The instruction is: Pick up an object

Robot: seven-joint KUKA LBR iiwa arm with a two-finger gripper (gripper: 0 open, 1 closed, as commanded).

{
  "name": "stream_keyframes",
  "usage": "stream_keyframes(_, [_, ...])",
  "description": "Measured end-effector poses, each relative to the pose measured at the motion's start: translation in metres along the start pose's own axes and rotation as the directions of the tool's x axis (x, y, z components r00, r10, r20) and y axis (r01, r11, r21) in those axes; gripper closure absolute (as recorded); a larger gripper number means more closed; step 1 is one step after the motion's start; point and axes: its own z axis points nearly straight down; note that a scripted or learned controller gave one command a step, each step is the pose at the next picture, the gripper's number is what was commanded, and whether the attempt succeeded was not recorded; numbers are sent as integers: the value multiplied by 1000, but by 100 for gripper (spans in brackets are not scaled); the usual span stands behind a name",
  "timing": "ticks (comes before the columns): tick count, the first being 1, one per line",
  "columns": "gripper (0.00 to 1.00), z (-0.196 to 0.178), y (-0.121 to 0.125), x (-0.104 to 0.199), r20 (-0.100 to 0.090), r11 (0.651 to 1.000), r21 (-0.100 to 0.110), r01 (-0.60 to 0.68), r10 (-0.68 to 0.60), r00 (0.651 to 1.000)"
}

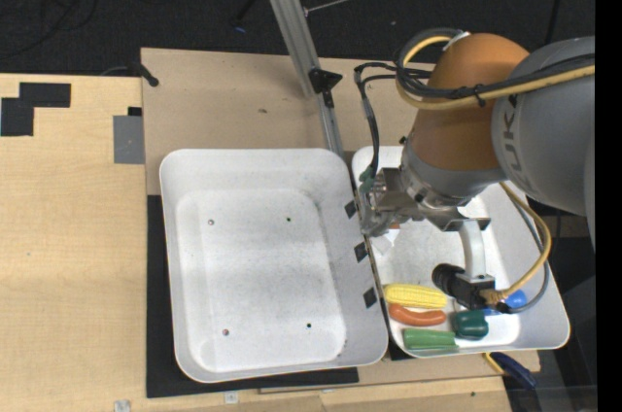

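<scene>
Our jaws hang low over the right bin [544,327], near its left wall; we cannot tell their state. Toys lie beyond at the near end: yellow corn [416,295], orange piece [418,314], green piece [429,339]. Nothing looks lifted yet; the pick remains.

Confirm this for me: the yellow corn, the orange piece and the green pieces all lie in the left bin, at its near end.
Not quite: the camera view shows the yellow corn, orange piece and green pieces in the right bin, at its near end. The rest holds.
</scene>
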Motion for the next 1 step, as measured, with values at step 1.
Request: stream_keyframes(1, [100,-4,4,56,0,1000,2,0,0,1000])
